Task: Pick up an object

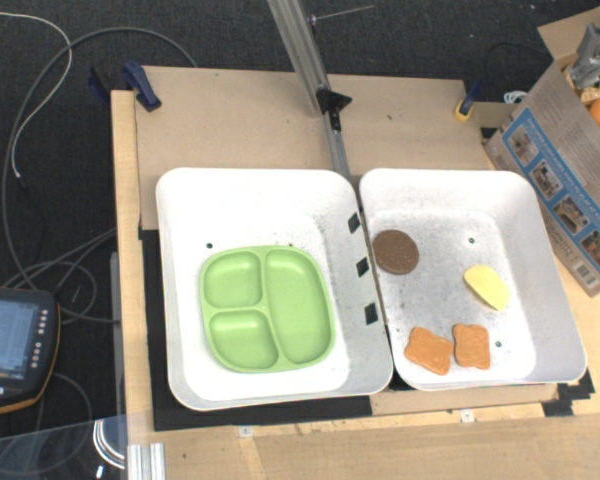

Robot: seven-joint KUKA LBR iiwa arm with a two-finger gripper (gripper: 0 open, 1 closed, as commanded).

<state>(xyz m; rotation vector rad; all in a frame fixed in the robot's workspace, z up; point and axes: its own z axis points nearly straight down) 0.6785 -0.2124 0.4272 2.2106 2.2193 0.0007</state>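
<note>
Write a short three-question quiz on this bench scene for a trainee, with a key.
1. True or false: the green divided plate lies in the left bin.
2. How many food pieces lie in the right bin? A) two B) four C) six
3. Fill in: the brown round cookie lies nearest the bin's ____ wall, left or right.

Key:
1. True.
2. B: the cookie, a yellow piece and two orange crackers.
3. Left.
</note>
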